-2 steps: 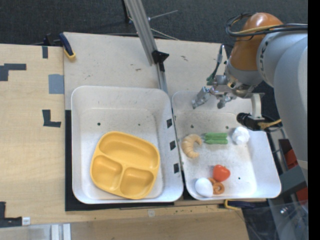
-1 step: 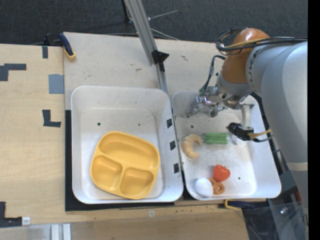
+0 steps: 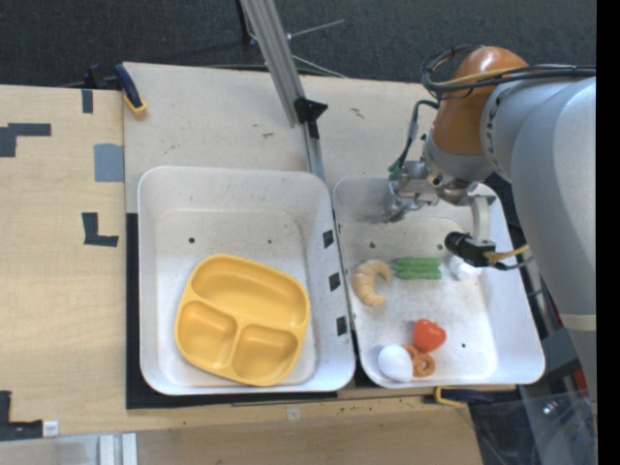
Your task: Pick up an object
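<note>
The gripper [image 3: 399, 207] hangs over the upper left part of the right bin [image 3: 513, 356] — whether it is spread or pressed together I cannot tell. Below it lie a croissant [image 3: 371, 282], a green pod [image 3: 418, 268], a red pepper [image 3: 428, 335] and a white egg [image 3: 394, 361] — and the left bin [image 3: 160, 201] holds a yellow tray [image 3: 242, 319].

In the right bin [image 3: 504, 352], right of frame centre, a tan croissant [image 3: 371, 282] is lying curled beside a green pea pod [image 3: 418, 268] that is stretching sideways. Toward the lower right, a red pepper [image 3: 429, 334] is sitting above a white egg [image 3: 393, 361], with a small orange pretzel-like piece [image 3: 421, 361] touching the egg's right side.
</note>
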`<state>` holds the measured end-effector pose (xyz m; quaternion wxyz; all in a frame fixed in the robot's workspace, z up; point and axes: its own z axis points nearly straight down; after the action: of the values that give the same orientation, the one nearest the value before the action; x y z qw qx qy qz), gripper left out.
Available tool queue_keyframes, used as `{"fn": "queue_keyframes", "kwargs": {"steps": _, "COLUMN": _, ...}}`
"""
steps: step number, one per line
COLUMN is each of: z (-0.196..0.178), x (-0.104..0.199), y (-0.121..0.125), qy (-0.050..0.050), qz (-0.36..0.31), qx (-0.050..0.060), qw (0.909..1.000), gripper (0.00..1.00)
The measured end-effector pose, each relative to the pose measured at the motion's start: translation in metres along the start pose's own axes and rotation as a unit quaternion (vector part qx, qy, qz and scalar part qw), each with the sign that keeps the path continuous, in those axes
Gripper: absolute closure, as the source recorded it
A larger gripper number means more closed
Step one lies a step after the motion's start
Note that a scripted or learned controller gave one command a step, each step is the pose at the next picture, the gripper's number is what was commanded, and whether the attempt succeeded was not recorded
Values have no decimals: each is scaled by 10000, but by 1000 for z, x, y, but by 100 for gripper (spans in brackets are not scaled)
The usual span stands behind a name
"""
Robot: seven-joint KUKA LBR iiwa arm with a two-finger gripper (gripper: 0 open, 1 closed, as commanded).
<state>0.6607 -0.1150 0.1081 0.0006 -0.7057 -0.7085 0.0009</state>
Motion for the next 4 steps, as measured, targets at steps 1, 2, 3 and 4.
{"fn": "queue_keyframes", "kwargs": {"steps": 1, "z": -44, "x": -2, "y": 5, "qy": 1, "qz": 11, "qx": -25, "qw": 10000, "gripper": 100}}
{"fn": "queue_keyframes", "kwargs": {"steps": 2, "z": -95, "x": -2, "y": -4, "qy": 0, "qz": 13, "qx": -32, "qw": 10000, "gripper": 100}}
{"fn": "queue_keyframes", "kwargs": {"steps": 3, "z": -115, "x": -2, "y": -4, "qy": 4, "qz": 11, "qx": -19, "qw": 10000, "gripper": 100}}
{"fn": "queue_keyframes", "kwargs": {"steps": 4, "z": -105, "x": 51, "y": -7, "qy": 8, "qz": -9, "qx": 3, "qw": 10000, "gripper": 100}}
